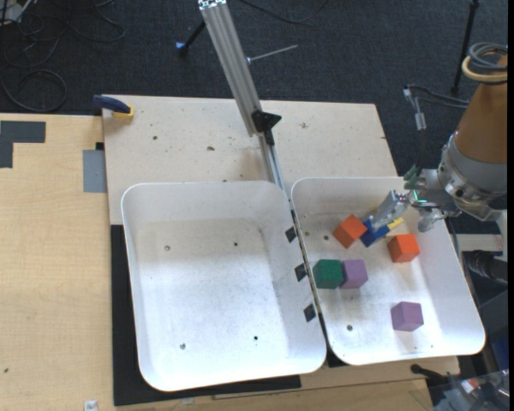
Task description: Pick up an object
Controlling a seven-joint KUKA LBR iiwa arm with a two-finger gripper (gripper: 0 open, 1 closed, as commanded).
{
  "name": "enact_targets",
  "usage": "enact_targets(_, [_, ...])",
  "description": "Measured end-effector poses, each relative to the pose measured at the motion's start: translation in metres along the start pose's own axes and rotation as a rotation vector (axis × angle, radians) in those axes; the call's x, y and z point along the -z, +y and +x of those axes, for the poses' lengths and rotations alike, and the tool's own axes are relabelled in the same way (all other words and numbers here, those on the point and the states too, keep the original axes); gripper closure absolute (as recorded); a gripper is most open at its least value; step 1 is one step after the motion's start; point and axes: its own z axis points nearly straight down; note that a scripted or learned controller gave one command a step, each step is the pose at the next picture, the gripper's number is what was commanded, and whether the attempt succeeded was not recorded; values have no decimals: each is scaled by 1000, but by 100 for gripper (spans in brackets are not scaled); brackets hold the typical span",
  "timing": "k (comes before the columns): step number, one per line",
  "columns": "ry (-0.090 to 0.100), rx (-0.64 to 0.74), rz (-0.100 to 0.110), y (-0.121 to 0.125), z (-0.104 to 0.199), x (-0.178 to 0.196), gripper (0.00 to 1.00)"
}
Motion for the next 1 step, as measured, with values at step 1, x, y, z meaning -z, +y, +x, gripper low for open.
enact_targets(1, [0, -1, 5, 6, -7, -53, 0])
